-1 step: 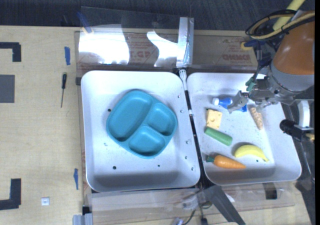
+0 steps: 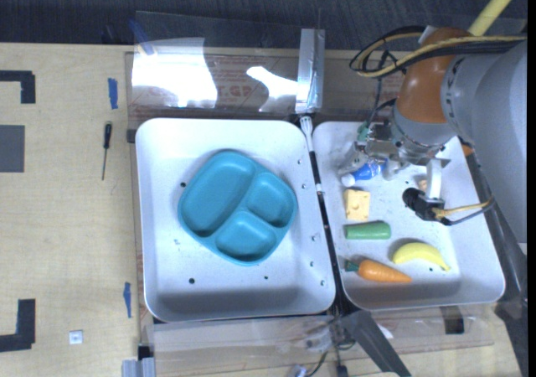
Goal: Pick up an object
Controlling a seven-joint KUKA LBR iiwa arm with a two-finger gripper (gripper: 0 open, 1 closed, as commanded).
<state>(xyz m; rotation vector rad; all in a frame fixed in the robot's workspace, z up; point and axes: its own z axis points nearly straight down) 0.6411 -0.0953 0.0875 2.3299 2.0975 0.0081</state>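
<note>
Robot lab: taped bench (image 2: 59, 199), white bins (image 2: 159, 283), cables (image 2: 381, 53).

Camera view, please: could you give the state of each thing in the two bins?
Blue divided plate: flat in left bin.
Cheese wedge: in right bin.
Green cucumber: lying crosswise.
Banana: lying near the carrot.
Carrot: lying by the front wall.
Gripper: low over a blue object.

**Bench and what sits on it**

The pale wooden bench (image 2: 59, 224) carries two shallow white bins. The left bin (image 2: 159, 283) touches the right bin (image 2: 477, 283) along its right edge. Left of the left bin lies a small screwdriver (image 2: 106, 147), with black tape marks (image 2: 21, 86) further left.
</note>
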